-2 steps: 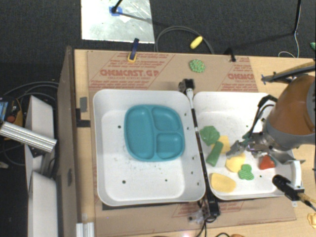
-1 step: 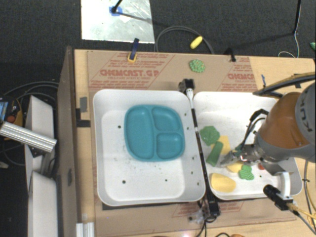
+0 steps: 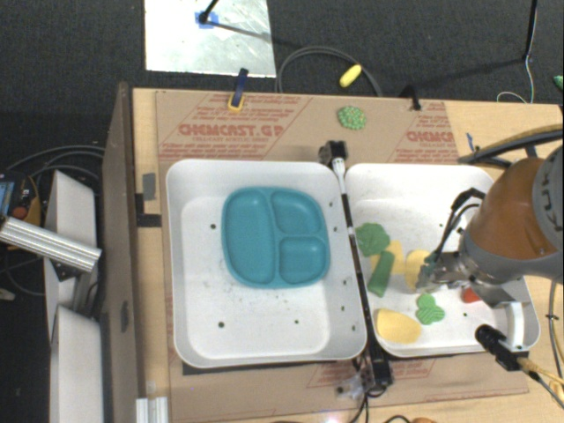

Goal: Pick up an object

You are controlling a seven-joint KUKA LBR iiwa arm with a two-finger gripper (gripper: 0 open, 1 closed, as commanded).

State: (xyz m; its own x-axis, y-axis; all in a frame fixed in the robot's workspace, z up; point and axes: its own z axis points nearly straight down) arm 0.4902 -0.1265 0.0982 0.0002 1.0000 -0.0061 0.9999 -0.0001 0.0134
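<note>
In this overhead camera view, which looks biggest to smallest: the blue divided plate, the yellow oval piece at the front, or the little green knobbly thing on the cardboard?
1. Blue divided plate, by far.
2. Yellow oval piece.
3. Green knobbly thing, though it lies farther from the camera, so this last ranking is less sure.

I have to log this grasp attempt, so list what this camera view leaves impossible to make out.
- Gripper: the arm's wrist covers it, so a grasp cannot be judged.
- Red item in the right bin: mostly hidden under the arm; its kind is unclear.
- Yellow piece: partly covered by the gripper.
- Arm: cut off by the right edge.
- Green object on the cardboard: too small to identify.
</note>
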